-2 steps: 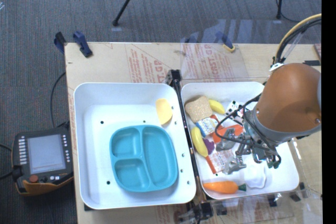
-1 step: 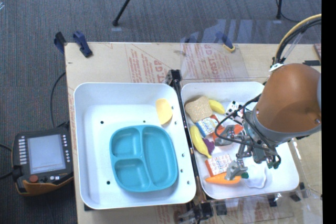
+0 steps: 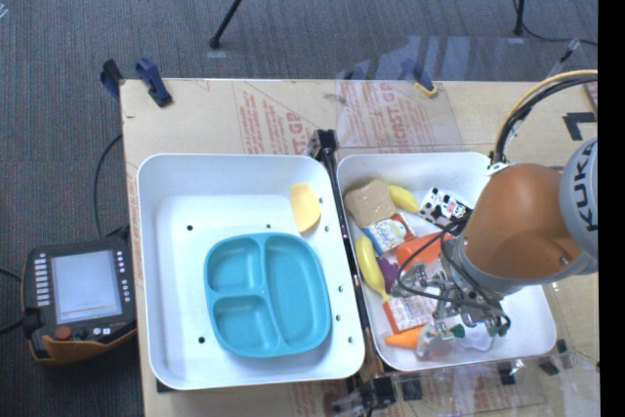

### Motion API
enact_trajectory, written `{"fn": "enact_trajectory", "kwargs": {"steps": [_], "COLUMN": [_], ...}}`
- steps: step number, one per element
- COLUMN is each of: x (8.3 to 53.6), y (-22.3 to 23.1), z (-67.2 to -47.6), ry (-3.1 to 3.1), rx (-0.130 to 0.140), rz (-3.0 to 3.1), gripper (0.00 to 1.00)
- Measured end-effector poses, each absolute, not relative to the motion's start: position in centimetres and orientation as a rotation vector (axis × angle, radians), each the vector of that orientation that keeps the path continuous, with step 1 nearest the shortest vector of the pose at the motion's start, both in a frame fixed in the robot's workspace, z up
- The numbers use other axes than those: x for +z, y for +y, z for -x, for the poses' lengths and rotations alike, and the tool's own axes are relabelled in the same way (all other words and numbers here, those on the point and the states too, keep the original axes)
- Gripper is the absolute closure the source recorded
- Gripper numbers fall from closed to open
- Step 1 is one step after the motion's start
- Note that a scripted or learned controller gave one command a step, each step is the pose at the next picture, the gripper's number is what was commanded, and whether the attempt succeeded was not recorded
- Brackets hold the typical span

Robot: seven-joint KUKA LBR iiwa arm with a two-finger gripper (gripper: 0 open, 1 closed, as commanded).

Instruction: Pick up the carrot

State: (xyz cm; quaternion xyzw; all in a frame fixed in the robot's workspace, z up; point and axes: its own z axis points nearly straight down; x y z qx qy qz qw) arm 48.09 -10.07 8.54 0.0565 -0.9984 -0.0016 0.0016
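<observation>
The small orange tapered carrot [image 3: 403, 338] was observed lying on the floor of the right-hand shallow white bin [image 3: 543, 332], near that bin's front edge, with its pointed end directed towards the left wall. It was judged not yet lifted: it appeared to rest flat among the other items, and nothing in the camera view showed it raised.

The two-finger gripper [image 3: 459, 322] was located just beside the carrot, on its right, low over the bin's front portion. Cables and the wrist body crowded the area, so whether the jaws were apart or together could not be told, and no grasp on the carrot could be confirmed.

The grey arm with the orange band [image 3: 518, 222] was seen reaching in from the right, its wrist angled downwards so that the tool pointed into the bin's front-left region. The orange band covered much of the bin's right half.

Other contents of the right bin were noted: a tan bread-like slice [image 3: 368, 201], a yellow banana-shaped piece [image 3: 368, 264] and a printed food packet [image 3: 390, 232]. The left-hand white bin [image 3: 161, 210] was recorded as holding a light blue divided plastic plate [image 3: 266, 292] and a pale yellow rounded piece [image 3: 306, 206].

Remaining, as judged: closing on the carrot and lifting it clear.
</observation>
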Motion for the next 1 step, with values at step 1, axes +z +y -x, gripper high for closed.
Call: {"fn": "enact_trajectory", "kwargs": {"steps": [1], "x": [8.62], "y": [-8.38], "z": [-47.93], "ry": [-3.127], "rx": [-0.004], "rz": [0.256], "gripper": [0.0]}}
